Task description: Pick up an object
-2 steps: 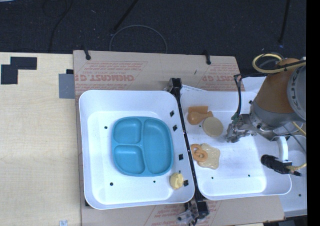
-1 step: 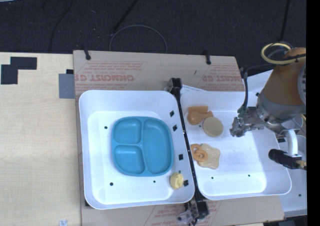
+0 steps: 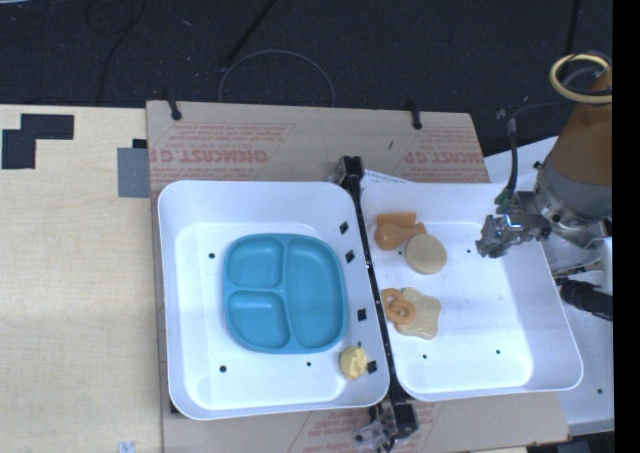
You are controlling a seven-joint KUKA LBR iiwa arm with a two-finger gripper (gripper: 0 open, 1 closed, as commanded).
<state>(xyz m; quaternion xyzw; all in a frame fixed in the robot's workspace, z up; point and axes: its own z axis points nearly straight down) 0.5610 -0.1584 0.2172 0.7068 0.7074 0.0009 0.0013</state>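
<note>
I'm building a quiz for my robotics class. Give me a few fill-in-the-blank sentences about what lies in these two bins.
The blue divided plate lies in the ___ bin of the view.
The small yellow piece sits near the plate's lower ___ corner.
The round cream piece lies in the ___ bin.
The gripper hovers at that bin's ___ edge.

Missing words: left; right; right; right

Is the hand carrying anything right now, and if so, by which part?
Nothing shows in the hand. It hangs over the right bin's right side, apart from the food pieces lying near the bin's left wall.
</note>
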